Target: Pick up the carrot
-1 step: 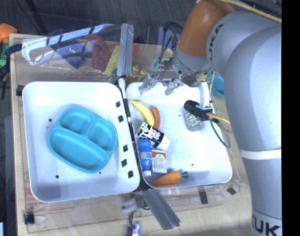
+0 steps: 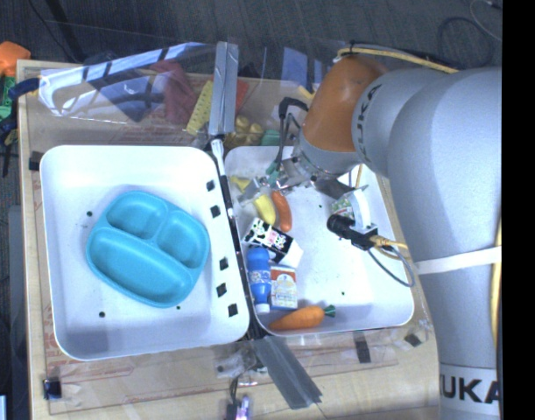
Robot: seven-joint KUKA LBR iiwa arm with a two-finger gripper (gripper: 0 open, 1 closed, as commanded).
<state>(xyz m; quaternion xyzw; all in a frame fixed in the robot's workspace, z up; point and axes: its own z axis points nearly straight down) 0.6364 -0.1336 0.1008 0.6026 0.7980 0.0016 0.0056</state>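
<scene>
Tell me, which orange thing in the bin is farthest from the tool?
The carrot, lying by the right bin's near rim. The hot dog sits just under the tool.

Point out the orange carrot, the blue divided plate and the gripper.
Orange carrot (image 2: 298, 318): camera view, mid-body.
Blue divided plate (image 2: 149, 248): camera view, central ridge.
Gripper (image 2: 271, 182): camera view, between fingertips.

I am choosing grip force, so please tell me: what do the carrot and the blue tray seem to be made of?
The carrot looks like smooth moulded plastic: an even orange with a slight sheen and a small green tip, so probably a toy. The blue tray seems to be hard plastic with a matte to satin finish, a single uniform colour with rounded moulded compartments. Neither material is certain from this view.
</scene>
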